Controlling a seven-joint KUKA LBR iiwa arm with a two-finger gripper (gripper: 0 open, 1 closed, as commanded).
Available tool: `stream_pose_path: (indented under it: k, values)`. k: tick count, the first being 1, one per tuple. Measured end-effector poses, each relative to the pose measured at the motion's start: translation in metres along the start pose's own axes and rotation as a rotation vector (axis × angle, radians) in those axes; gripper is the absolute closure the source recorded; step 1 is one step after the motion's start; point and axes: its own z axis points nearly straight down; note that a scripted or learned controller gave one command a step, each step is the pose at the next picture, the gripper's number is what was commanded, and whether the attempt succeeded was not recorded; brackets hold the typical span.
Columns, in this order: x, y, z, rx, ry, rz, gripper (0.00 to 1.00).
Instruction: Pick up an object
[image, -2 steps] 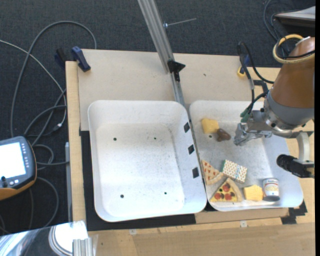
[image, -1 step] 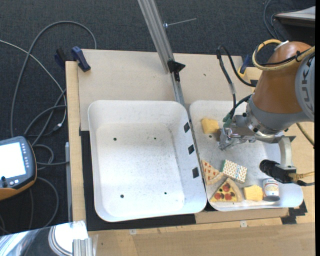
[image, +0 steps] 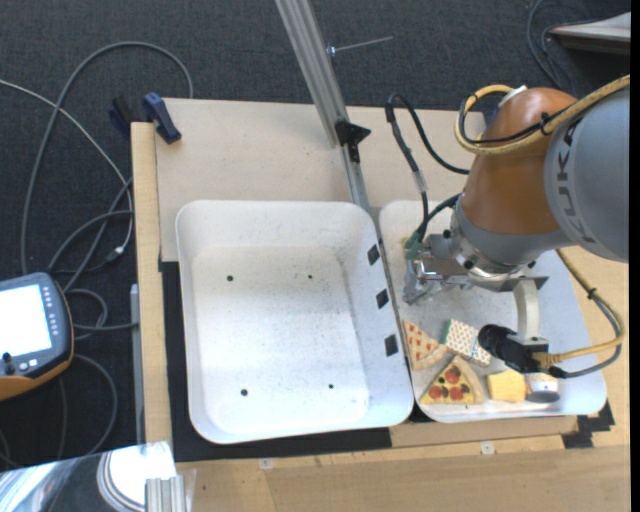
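Evidently the pick is at its approach stage: the grey and orange arm (image: 520, 170) hangs over the bin on the view's right (image: 583, 330). Its fingers (image: 422, 283) are low beside the wall next to the left bin (image: 270, 330). Whether the fingers are open or closed I cannot tell, since the wrist hides much of them from this slant. The candidates all lie on the floor of the right bin, clustered toward its front rim. A small pizza slice toy (image: 422, 343) sits nearest the fingers, just in front of them. A green-and-white patterned piece (image: 465, 338) lies just beside it, a larger pizza slice (image: 452, 383) is closer to the rim, and a yellow block (image: 507, 387) lies to that slice's right. I judge the small slice the likeliest target, being nearest. The next move would call for a short shift toward the front of the bin to centre over it, then a straight descent and a firm close. The slice looks flat and thin, so catching its edges may be hard, and its close neighbours could be nudged.
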Motion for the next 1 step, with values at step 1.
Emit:
stream_pose_path:
  k: [1]
  values:
    - [0.0494,-0.0034,0.0036,0.001,0.001,0.0,1.0]
